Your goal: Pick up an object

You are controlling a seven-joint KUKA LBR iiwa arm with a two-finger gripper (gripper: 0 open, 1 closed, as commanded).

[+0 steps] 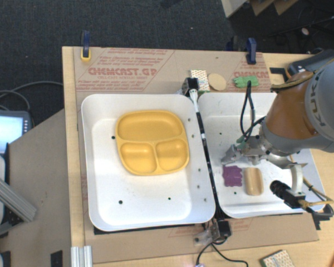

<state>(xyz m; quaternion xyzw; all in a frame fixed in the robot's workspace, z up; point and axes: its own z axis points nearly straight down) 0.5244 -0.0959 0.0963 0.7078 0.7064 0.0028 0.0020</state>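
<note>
In the right bin (222, 113) lie a purple block (232, 176) and, touching its right side, a tan oblong piece (253, 181), both near the front wall. My gripper (237, 152) hangs low over that bin, just above and behind the purple block. The grey and orange arm (292, 118) reaches in from the right and hides the bin's right part. Nothing shows held under the gripper.
The left bin (97, 166) holds a yellow divided plate (152, 141) at its middle. Behind the bins on the cardboard bench lie a round tan disc (216, 82), a green piece (246, 82) and a small patterned piece (199, 75). Blue clamps (86, 44) grip the back edge.
</note>
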